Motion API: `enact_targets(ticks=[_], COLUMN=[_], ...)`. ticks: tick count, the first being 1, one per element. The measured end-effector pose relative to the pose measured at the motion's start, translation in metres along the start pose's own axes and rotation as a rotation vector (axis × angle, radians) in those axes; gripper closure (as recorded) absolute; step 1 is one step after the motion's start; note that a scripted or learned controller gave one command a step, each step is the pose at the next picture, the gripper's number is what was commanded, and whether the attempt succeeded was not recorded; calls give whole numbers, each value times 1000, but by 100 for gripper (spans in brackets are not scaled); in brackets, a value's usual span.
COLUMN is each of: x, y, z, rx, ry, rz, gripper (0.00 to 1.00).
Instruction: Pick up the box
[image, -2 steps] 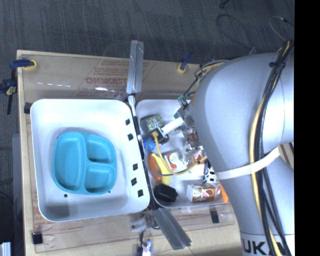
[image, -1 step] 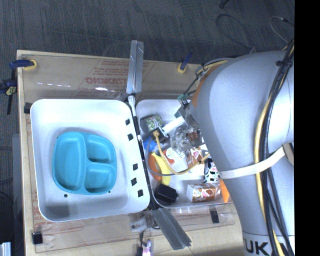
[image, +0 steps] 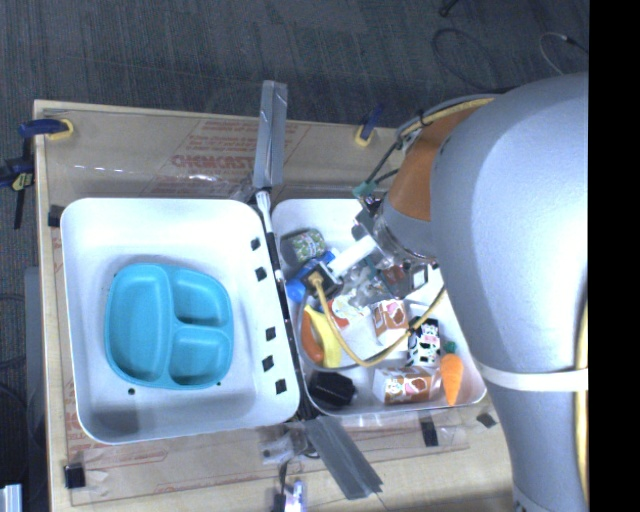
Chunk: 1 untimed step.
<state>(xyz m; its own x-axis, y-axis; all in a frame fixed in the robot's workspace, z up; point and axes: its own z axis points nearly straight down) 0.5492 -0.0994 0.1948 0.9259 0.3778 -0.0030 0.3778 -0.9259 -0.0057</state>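
Note:
In the right bin (image: 300, 215), a small brown-and-red box (image: 390, 318) lies near the middle. A second, similar box (image: 408, 385) rests by the bin's front wall. My gripper (image: 348, 275) hangs low over the clutter in the middle of this bin, just left of and behind the first box. The grey arm with its orange band (image: 415, 180) comes in from the right and hides the bin's right side.
Around the gripper lie a green can (image: 303, 243), a blue item (image: 298, 288), a banana (image: 322, 335), a black object (image: 332, 388), a cow-patterned toy (image: 427, 345) and a carrot (image: 452, 378). The left bin (image: 90, 230) holds a blue divided plate (image: 168, 325).

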Motion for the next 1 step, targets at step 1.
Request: enact_targets(ticks=[1], x=[0], y=[-2], z=[-8], rx=[6], ry=[-5], rz=[-11], gripper=[100])
